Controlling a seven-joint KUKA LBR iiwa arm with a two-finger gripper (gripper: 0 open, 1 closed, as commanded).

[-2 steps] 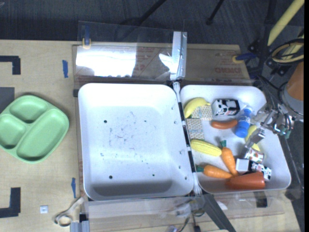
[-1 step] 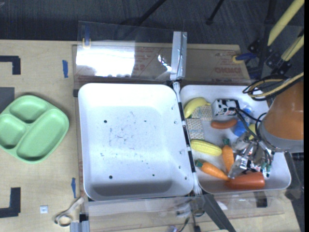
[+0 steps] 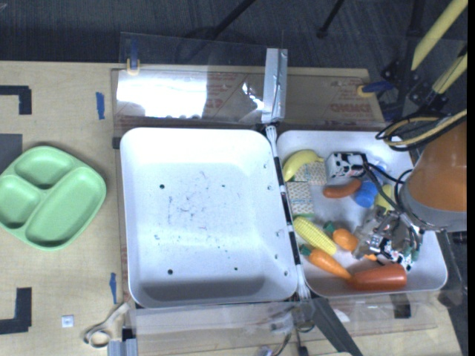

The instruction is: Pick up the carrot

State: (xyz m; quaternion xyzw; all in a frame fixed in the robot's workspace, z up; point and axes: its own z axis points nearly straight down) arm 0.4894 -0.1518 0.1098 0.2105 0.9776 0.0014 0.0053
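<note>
One light, stiff carrot (image 3: 328,262) lies near the gripper (image 3: 378,241), whose grip cannot be told; take it mid-body.

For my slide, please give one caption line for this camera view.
Gripper low in the right bin among toy foods, beside the carrot; left bin alongside.
</note>
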